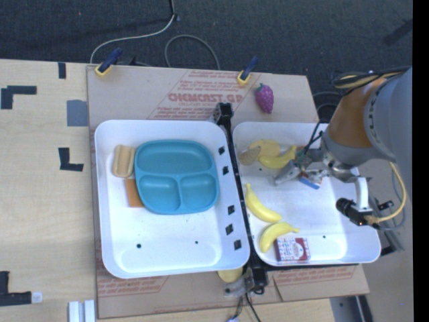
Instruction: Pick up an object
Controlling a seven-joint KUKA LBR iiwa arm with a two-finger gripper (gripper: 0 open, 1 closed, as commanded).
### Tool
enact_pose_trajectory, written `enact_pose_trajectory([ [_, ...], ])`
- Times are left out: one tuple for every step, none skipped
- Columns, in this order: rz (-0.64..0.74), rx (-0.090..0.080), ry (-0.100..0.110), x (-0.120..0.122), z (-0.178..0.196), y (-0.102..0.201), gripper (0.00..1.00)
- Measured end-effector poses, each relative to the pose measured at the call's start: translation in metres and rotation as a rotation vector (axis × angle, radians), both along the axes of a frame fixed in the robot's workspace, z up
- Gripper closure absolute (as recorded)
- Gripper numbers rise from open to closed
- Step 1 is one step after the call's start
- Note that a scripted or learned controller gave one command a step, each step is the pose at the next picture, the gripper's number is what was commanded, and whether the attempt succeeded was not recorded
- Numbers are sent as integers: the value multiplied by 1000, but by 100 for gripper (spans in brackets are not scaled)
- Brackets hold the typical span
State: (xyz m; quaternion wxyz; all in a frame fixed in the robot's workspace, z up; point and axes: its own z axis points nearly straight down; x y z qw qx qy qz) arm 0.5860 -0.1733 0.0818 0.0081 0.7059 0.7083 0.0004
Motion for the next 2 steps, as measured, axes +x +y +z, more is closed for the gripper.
enact_pose_trajectory([
  [-4,9,10,50,4,62,0],
  [9,22,61,76,1,38,0],
])
